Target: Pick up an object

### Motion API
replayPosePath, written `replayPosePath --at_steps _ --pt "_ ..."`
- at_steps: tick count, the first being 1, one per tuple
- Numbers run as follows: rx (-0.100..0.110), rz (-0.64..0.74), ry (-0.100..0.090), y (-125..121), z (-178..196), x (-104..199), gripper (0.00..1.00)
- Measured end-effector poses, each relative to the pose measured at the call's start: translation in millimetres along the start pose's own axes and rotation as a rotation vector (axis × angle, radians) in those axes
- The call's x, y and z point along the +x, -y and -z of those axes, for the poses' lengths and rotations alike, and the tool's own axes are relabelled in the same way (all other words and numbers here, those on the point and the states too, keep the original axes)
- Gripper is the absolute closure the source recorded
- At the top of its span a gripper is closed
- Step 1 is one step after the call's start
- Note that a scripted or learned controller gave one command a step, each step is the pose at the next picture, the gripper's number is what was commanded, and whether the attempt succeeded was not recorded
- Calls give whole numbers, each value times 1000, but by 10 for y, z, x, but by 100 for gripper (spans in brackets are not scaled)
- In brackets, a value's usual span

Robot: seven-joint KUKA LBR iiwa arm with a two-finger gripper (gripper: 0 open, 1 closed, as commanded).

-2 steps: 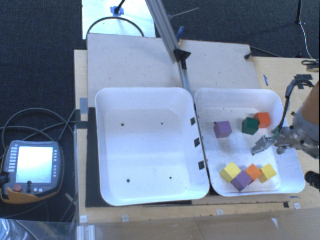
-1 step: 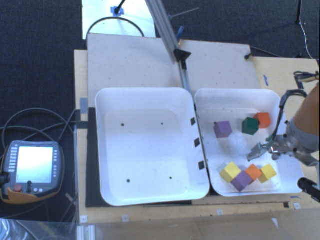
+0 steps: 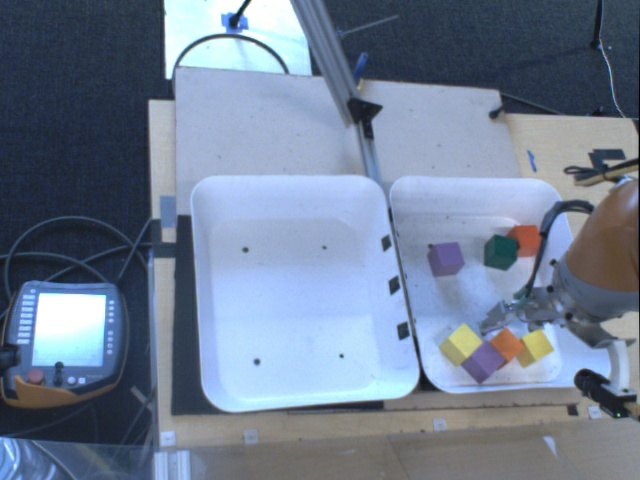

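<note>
Seven small blocks lying in right bin; four crowding near corner: yellow block, purple block, orange block, second yellow block. Gripper hovering just above orange block, likely lining up for pick. Finger state: cannot tell, too blurred. Nothing visibly grasped. Left bin sitting beside.

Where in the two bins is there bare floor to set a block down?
The left white bin is bare across its floor. In the right white bin, bare floor lies left of the purple cube. Its near right corner is crowded around the gripper.
</note>
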State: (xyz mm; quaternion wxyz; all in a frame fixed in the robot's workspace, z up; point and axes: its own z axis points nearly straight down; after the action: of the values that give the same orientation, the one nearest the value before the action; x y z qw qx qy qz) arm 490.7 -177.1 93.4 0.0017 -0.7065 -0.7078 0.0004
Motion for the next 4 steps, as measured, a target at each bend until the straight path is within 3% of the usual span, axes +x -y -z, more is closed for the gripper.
replayPosePath --at_steps 1,3,4 --pt "-6 2 3 -18 134 -8 100" --pt "-12 3 5 10 1216 65 100" --pt "-9 3 4 -8 1517 61 100"
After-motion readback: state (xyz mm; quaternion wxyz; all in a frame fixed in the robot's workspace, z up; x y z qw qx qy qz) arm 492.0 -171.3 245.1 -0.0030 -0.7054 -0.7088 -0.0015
